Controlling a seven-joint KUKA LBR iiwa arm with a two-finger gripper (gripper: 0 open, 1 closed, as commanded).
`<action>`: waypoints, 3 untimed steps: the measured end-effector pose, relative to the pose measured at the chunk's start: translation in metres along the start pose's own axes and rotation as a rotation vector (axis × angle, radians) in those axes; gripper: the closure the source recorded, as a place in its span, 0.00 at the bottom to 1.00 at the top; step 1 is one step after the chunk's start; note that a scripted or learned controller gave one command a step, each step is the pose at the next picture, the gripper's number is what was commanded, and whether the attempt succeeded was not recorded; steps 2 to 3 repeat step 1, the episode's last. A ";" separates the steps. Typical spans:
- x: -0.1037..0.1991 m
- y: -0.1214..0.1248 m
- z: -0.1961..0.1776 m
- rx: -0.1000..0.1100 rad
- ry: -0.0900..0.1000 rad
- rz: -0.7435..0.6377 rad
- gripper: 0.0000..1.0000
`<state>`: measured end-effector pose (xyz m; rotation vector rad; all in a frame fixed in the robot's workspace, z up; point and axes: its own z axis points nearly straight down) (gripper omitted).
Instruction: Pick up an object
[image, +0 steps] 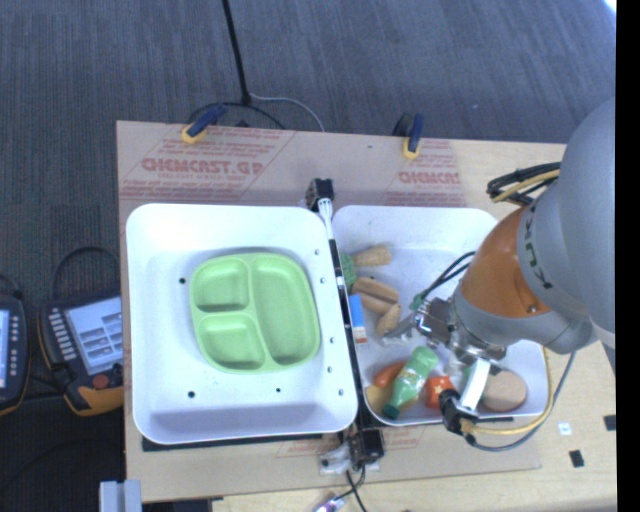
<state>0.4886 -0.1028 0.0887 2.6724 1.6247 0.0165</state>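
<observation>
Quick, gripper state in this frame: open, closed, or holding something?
Gripper: cannot be told; it hangs over the right bin, just above a green bottle.

green tray (252, 310), white bin (160, 300), orange band (503, 275)

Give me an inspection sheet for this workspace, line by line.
Surface: brown board bearing two white bins, the left bin and the right bin.
Job's things: in the right bin, tan rolls, a green bottle, an orange piece and a tan round.
Clutter: green divided plate in the left bin.
Grippers: pincer low over the right bin, just above the bottle.
Cables: black cable on the floor beyond the board.
Surroundings: grey carpet; two clamps on the board's far edge; pendant at left.
</observation>
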 end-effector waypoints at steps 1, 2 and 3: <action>0.026 0.055 0.002 0.012 -0.002 -0.197 0.00; 0.026 0.055 0.002 0.012 -0.002 -0.197 0.00; 0.026 0.055 0.002 0.012 -0.002 -0.197 0.00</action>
